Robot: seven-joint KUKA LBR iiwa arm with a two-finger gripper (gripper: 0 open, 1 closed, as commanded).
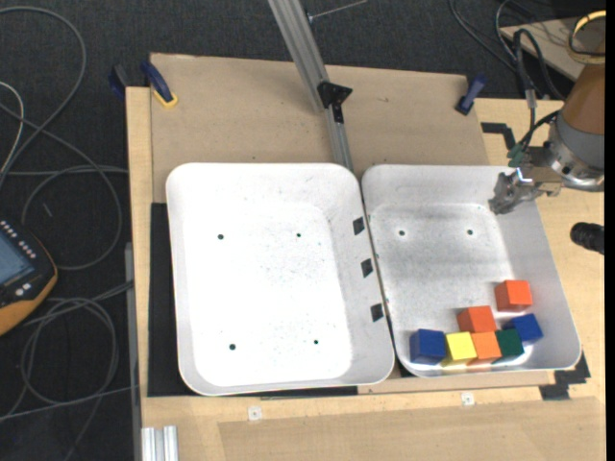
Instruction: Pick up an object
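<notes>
Jaws too small and blurred for us to call, so we're noting the gripper (506, 196) hovering at the right bin's (423, 248) far right edge, with the blocks (478, 334) clustering well apart toward its near corner.

Blue clamps (159, 83) (470, 94) on bench back edge; metal pole (306, 51); cables (48, 286) on floor.

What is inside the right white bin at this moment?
The right bin holds small blocks at its near end: blue, yellow, several orange, another blue, and green. The gripper is above its far corner. Blocks may hide others behind them.
</notes>
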